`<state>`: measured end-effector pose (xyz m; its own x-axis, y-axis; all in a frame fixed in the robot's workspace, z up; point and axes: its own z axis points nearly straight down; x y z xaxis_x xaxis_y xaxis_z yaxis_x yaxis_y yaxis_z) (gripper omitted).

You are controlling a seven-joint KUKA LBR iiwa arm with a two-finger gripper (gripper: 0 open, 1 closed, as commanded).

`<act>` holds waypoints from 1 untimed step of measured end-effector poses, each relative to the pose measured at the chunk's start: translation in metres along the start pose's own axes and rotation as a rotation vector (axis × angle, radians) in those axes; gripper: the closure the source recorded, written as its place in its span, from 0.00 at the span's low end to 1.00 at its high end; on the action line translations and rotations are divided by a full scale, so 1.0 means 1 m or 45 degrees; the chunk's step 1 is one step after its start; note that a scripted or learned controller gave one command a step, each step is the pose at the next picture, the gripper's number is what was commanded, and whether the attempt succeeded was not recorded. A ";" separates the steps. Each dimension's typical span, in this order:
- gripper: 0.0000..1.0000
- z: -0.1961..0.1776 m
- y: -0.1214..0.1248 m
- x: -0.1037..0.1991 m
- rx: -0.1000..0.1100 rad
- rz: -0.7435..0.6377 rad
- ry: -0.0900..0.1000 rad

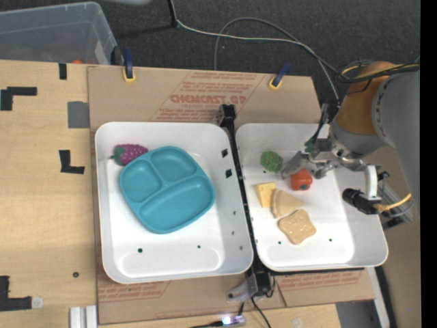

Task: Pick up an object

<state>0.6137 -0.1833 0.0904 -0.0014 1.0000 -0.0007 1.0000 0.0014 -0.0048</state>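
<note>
In the right bin, my gripper hangs low over a small red toy vegetable. Its fingers stand open, spread to either side of the red piece, which rests on the bin floor. Left of it lies a green knobbly toy. Below are a yellow cheese wedge, a tan triangular slice and a tan toast piece.
The left bin holds a blue divided plate and purple toy grapes at its upper left. The arm's grey body covers the right bin's far right corner. A black divider runs between the bins.
</note>
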 end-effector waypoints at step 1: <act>1.00 -0.013 0.001 0.001 -0.004 -0.002 0.000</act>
<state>0.6145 -0.1824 0.1037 -0.0029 1.0000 -0.0007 1.0000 0.0029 -0.0020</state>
